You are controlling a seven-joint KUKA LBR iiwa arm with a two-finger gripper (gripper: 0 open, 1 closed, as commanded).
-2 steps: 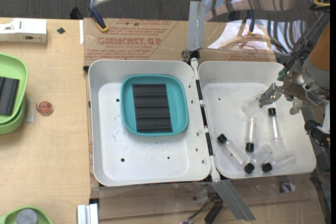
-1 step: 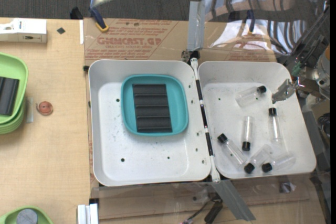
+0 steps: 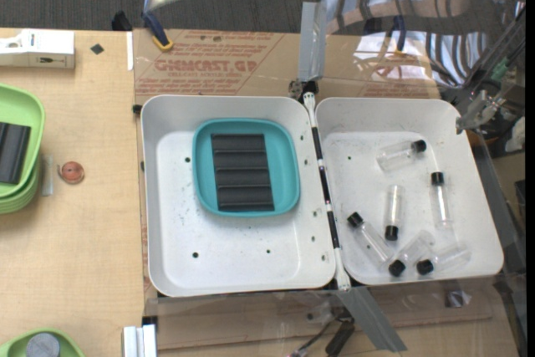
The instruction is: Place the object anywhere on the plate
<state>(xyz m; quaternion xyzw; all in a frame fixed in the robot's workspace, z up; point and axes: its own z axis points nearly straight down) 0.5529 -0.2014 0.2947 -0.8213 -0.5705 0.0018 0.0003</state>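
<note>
Two bins are set side by side on the bench. In the left bin (image 3: 167, 255) a plate (image 3: 247, 167) is placed toward the back. In the right bin (image 3: 468, 180) several vials (image 3: 390, 211) are scattered, mostly bunched toward the front right corner.

arm's pincer (image 3: 478, 109) at the view's right edge, high, fingers indistinct

Slim, dark and grey along the arm (image 3: 500, 63) at the right edge, with what look like thin cables running beside it. Paler and metallic grey at the gripper (image 3: 473, 114), too small and blurred for screws or markings
</note>
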